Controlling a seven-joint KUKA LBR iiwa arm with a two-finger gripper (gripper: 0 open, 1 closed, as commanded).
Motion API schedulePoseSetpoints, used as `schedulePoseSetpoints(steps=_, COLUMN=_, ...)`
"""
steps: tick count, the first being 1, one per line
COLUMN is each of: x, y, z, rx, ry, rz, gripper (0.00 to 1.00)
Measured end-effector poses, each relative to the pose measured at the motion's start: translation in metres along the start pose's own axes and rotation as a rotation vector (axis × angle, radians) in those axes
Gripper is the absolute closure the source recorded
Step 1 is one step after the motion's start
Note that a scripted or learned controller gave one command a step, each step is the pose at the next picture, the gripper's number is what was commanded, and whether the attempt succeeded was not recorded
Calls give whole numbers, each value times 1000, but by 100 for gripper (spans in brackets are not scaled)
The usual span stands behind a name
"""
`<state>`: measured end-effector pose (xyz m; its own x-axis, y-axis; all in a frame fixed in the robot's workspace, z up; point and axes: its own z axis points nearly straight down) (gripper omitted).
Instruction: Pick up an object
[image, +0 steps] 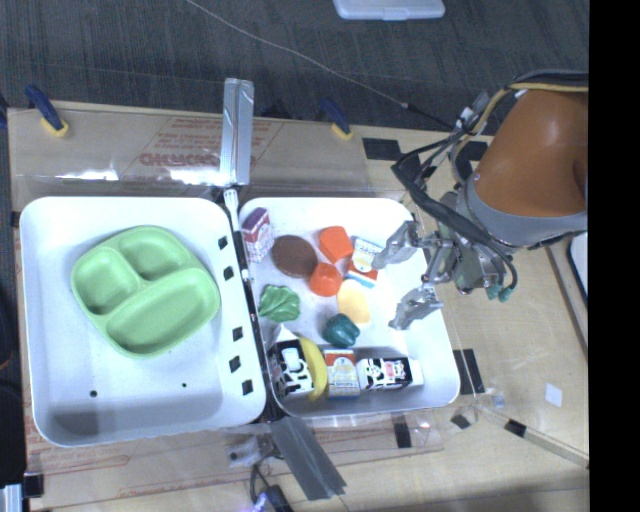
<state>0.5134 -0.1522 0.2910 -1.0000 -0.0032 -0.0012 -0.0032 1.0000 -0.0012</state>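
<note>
Nearest, small cartons (370, 374) and a banana (314, 366) crowd the right bin's (440, 372) near wall. Beyond, the yellow toy (353, 300), probably light, stiff, slick plastic, wants a pinch across its narrow middle. The gripper (407, 277) hangs just right of it, fingers spread, empty.

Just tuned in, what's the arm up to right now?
The gripper hangs open over the right side of the right bin, with nothing between its fingers. The toy food lies beside it, the yellow piece and orange pieces closest. The green divided plate sits in the left bin.
</note>
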Motion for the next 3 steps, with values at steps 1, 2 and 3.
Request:
schedulePoseSetpoints(steps=1, x=25, y=18, z=132, rx=-5, ry=10, rz=-66, gripper=0)
schedulePoseSetpoints(steps=2, x=-21, y=14, z=195, rx=0, ry=-5, rz=-97, gripper=0)
schedulePoseSetpoints(steps=3, x=-71, y=7, z=193, rx=1, ry=-8, rz=-144, gripper=0)
